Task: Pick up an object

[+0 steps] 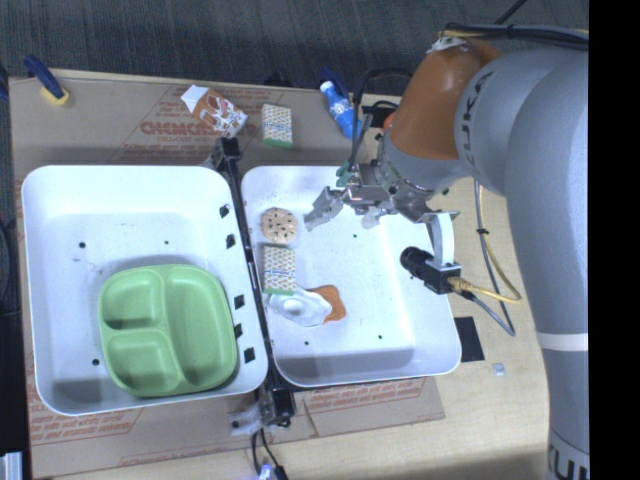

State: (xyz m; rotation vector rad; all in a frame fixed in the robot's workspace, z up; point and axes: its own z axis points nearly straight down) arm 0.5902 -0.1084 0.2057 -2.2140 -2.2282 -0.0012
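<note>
The arm (500,118) reaches in from the right over the right bin (400,348). Its hand (325,208) hangs above the bin's far part, and whether it is open or closed cannot be told; nothing shows between its fingers. Along the bin's left wall lie a round cookie (279,225), a patterned packet (278,266) just near of it, and a clear wrapper (298,306) touching an orange piece (332,303). The left bin (60,218) holds a green tray (168,328) in its near part. On the desk (120,108) beyond the bins lie a snack bag (212,111), a small box (277,125) and a blue clip (338,106).
</note>
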